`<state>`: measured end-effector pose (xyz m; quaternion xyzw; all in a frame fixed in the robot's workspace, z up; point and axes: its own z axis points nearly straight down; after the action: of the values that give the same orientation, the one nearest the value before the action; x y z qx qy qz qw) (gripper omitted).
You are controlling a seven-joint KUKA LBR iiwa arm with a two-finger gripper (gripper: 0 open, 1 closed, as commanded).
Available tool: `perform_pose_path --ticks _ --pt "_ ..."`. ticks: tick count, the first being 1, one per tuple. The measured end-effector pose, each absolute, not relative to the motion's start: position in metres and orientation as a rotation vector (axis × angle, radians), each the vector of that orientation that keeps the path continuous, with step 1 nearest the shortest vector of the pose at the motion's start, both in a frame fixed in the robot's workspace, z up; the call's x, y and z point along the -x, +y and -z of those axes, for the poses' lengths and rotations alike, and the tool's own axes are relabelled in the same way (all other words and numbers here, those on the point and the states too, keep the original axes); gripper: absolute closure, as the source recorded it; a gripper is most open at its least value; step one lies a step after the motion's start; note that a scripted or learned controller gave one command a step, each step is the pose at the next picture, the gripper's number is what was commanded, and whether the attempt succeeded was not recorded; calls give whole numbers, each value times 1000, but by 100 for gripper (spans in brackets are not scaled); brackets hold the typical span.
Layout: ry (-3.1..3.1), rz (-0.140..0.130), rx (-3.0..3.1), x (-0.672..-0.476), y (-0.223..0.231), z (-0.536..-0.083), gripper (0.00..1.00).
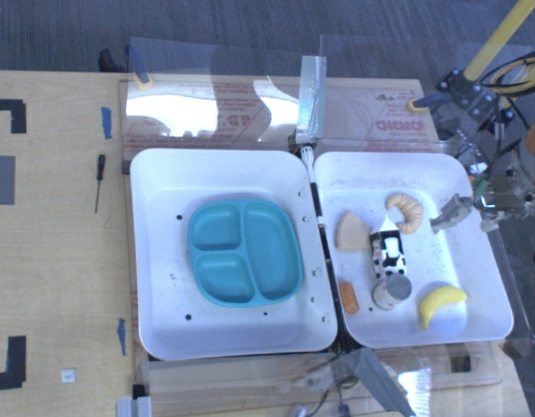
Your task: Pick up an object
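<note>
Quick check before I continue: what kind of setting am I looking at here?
Probably a robot test bench in a lab, not a kitchen. Two white bins sit on a wooden bench behind clear shields, holding toy food such as a banana and a teal divided plate.

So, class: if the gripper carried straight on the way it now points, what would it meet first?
Probably the croissant: the gripper points left across the right bin. Its height is unclear, so it might pass above.

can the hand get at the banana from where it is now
Probably yes. The hand hangs over the right bin's far right edge, and the banana lies apart from the other items near the front right corner, nothing on top of it. The bin wall close by could crowd the approach.
</note>
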<state>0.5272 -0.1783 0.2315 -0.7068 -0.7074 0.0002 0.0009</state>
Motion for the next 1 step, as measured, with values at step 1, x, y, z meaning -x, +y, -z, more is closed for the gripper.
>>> perform_pose_path --ticks 1 --pt "-2239 27 2238 -552 -134 -128 0"
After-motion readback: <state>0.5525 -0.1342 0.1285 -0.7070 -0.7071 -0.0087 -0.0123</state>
